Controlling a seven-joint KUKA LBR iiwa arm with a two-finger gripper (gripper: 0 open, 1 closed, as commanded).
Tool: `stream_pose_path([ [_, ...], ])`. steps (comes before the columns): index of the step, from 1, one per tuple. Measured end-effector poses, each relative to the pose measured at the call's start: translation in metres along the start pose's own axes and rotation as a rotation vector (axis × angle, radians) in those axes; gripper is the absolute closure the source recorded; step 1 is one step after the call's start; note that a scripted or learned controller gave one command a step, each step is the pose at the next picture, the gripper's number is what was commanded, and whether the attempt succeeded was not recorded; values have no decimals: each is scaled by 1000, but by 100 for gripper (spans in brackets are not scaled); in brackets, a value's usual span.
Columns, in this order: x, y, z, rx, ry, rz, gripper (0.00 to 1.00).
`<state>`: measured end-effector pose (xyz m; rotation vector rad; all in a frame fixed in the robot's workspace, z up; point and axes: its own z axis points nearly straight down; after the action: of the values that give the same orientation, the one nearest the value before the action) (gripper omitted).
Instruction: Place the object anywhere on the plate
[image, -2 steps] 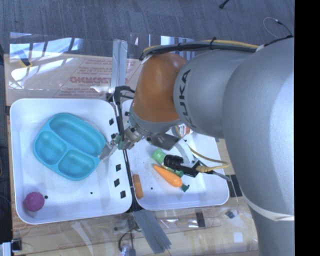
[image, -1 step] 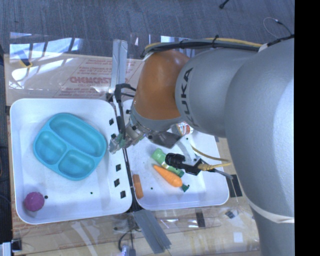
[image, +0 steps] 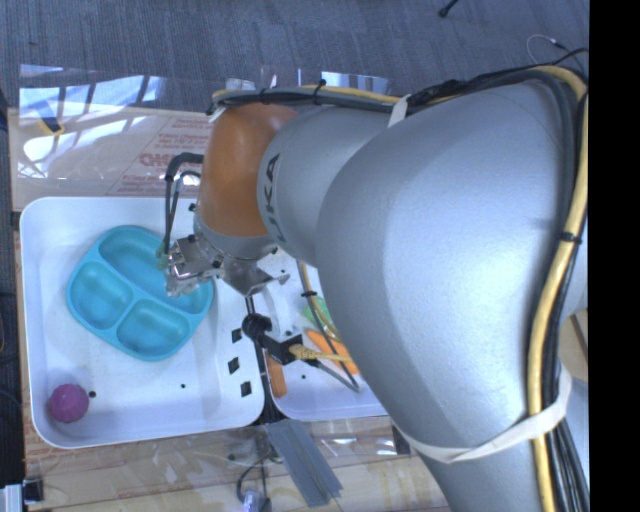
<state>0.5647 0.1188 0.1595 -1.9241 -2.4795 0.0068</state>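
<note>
A light blue divided plate (image: 130, 295) lies in the left white bin (image: 40, 240), toward its middle. A small purple ball (image: 68, 402) rests in the bin's near left corner, well apart from the plate. My gripper (image: 183, 270) hangs over the plate's right rim, under the orange wrist band (image: 235, 180). A small greenish patch shows at the gripper's left side; I cannot tell what it is. The arm's grey body hides most of the right bin.
In the visible strip of the right bin (image: 300, 405) lie orange items (image: 325, 347) and a thin green piece (image: 318, 318). Black cables (image: 180, 180) loop beside the wrist. A clear plastic sheet (image: 90, 110) lies behind the bins.
</note>
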Motion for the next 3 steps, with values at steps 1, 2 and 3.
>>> stream_pose_path([
  [1,0,0,0,0,0,0,0],
  [2,1,0,-7,4,0,-6,100],
  [3,-36,23,-30,0,0,330,100],
])
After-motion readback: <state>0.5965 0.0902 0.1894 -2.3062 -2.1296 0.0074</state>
